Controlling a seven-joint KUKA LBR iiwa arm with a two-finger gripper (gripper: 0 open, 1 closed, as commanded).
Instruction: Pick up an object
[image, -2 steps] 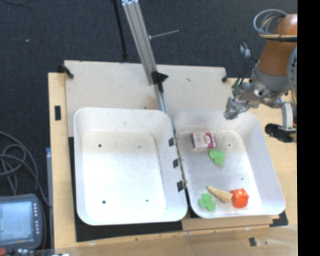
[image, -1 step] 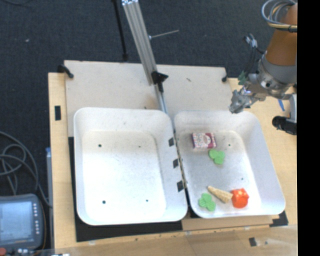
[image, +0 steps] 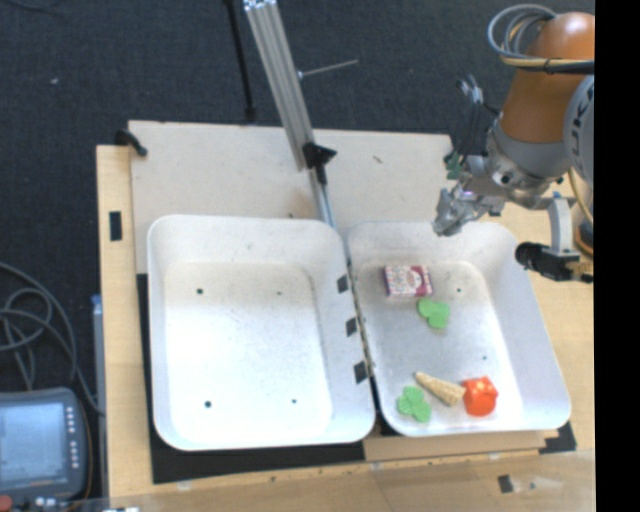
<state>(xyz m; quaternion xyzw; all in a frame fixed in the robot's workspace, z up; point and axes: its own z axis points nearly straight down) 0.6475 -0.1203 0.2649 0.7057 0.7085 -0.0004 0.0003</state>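
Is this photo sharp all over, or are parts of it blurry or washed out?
Camera view: lighting is even and soft, with faint shadows; the white bins look bright, slightly washed out; small items like the red piece are soft-edged; the pincer is somewhat blurred.

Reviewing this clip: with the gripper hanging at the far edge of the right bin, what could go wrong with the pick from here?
The cone-shaped piece lies touching the red object, with a green piece close by, so a grasp there may catch or push a neighbour. The gripper hangs by the right bin's far rim, so a straight descent could meet the wall.
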